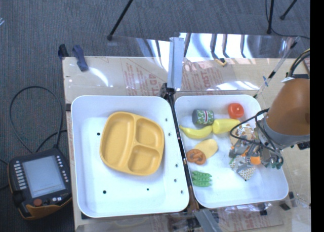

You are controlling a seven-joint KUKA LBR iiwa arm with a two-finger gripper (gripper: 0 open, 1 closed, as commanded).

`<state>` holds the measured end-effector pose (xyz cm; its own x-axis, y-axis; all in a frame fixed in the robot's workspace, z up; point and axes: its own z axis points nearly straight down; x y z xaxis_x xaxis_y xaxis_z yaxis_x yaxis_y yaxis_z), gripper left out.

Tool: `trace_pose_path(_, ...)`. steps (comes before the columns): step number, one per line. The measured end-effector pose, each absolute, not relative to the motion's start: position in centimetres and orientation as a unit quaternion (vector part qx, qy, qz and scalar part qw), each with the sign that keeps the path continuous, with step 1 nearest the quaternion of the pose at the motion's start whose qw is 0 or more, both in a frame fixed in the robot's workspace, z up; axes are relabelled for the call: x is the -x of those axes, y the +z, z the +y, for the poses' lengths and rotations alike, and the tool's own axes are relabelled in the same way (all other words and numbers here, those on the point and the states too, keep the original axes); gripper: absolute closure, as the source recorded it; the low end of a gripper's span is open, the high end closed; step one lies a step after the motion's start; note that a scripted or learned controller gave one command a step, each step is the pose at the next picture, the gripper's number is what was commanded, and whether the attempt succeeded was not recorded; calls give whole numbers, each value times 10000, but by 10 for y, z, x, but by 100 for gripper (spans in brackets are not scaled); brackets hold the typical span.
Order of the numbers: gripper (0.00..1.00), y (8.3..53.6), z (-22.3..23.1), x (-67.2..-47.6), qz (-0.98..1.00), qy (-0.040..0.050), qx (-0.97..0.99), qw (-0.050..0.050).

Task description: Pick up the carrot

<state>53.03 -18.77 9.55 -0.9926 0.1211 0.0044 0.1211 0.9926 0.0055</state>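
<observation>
My gripper (246,161) hangs low over the right part of the right bin (263,195), below the arm's orange band (289,105). A small orange piece (255,160), probably the carrot, shows right beside the gripper's tip, mostly hidden by the wrist and its cables. From this angle I cannot see whether the piece is held or lies on the bin floor.
The right bin also holds a green can (203,117), a red tomato (235,110), a banana (196,132), a yellow pear-like fruit (224,125), a potato (208,148), a brown pretzel (195,157) and a green pea pod (201,178). In the left bin (88,195) lies a yellow divided plate (132,143).
</observation>
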Motion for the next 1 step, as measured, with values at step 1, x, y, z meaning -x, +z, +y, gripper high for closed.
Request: trace_pose_path(1,100,172,-126,-500,-9982,-7,595,-15)
